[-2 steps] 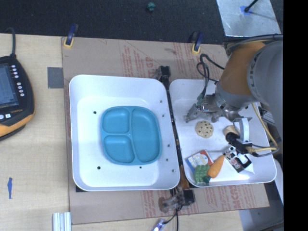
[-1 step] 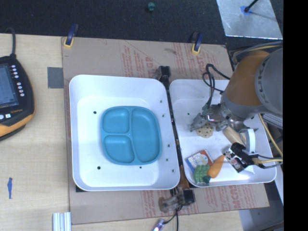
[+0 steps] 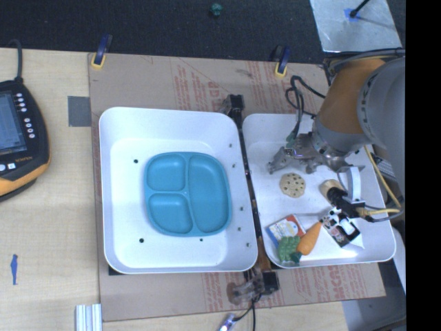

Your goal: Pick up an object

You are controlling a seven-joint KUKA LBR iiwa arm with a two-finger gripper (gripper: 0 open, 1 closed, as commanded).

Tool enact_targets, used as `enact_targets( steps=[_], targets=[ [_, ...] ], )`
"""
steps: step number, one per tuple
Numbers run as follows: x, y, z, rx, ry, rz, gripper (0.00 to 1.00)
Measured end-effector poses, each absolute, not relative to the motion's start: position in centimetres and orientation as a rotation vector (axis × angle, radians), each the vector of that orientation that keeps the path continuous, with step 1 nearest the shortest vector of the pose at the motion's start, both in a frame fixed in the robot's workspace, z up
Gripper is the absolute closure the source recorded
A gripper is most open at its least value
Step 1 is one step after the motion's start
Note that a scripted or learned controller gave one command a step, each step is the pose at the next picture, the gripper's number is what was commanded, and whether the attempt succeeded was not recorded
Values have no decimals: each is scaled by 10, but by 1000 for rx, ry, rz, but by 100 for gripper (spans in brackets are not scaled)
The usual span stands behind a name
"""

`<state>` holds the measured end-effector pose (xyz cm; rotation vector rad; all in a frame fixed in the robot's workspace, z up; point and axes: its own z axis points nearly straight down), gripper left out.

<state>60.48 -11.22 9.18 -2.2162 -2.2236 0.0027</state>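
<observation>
Two white bins on a cardboard sheet (image 3: 172, 81), viewed from above. Landmark: the single cookie (image 3: 293, 184), lying flat near the middle of the right bin (image 3: 269, 133). The gripper (image 3: 295, 165) hangs just above the cookie in the view, its two prongs spread apart with nothing between them; the arm (image 3: 358, 109) covers the bin's far right corner.

Below the cookie, along the near rim, lie one orange carrot (image 3: 310, 237), one small printed packet (image 3: 284, 227) to the carrot's left, and one green piece (image 3: 289, 248) touching both. Bare white floor lies left of the cookie as far as the bin wall, and above the gripper toward the far rim.

Left of the cookie, across the seam where the two rims meet, the left bin (image 3: 120, 126) holds one blue three-compartment plate (image 3: 187, 193), with bare floor on all sides of it. Two blue clamps (image 3: 102, 50) (image 3: 280, 57) grip the sheet's far edge. One teach pendant (image 3: 17, 140) lies far to the left.
</observation>
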Motion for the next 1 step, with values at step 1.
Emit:
enact_targets(
  steps=[1],
  targets=[
    [571, -118, 91, -2213, -2225, 6, 0]
  ],
)
